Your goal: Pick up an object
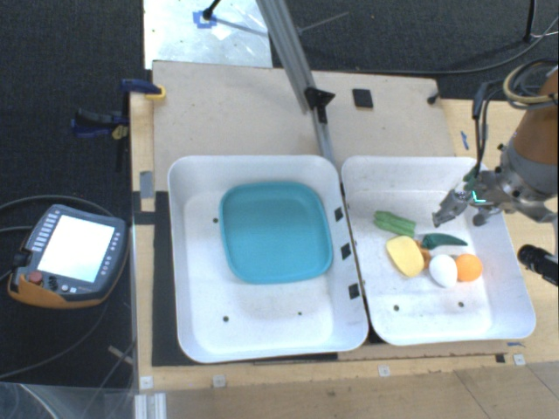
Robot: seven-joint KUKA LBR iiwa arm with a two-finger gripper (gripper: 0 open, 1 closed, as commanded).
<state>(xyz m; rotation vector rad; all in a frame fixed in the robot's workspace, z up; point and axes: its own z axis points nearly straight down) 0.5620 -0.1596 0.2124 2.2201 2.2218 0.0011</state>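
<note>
Camera view: green pod (395, 224) long axis left-right, tilted down toward right.

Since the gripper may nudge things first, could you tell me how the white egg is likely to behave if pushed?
The egg looks smooth and rounded, so it would probably roll. It touches the orange ball, which may move too. It could slip between fingers.
</note>
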